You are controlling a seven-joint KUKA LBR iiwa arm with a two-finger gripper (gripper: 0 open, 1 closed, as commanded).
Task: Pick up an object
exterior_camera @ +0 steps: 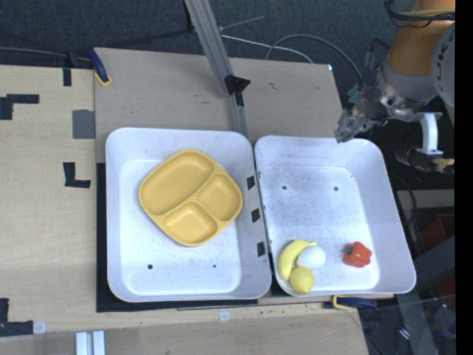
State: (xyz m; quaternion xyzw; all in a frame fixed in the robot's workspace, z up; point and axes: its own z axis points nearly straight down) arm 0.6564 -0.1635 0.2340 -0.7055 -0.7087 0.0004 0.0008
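Observation:
In the right bin [325,161], near its front edge, lie a yellow banana [293,253], a white egg-shaped object [312,257] touching it, a yellow lemon [301,279] just below, and a red pepper-like object [357,254] to the right. My gripper [347,130] hangs over the back right corner of this bin, far from all of these objects, with nothing seen in it. The grey arm with its orange band [417,46] comes in from the upper right.
The left bin [126,272] holds a yellow three-compartment plate [191,197]. A grey metal pole [214,43] slants across the bench behind the bins. Cables trail near the arm at the right.

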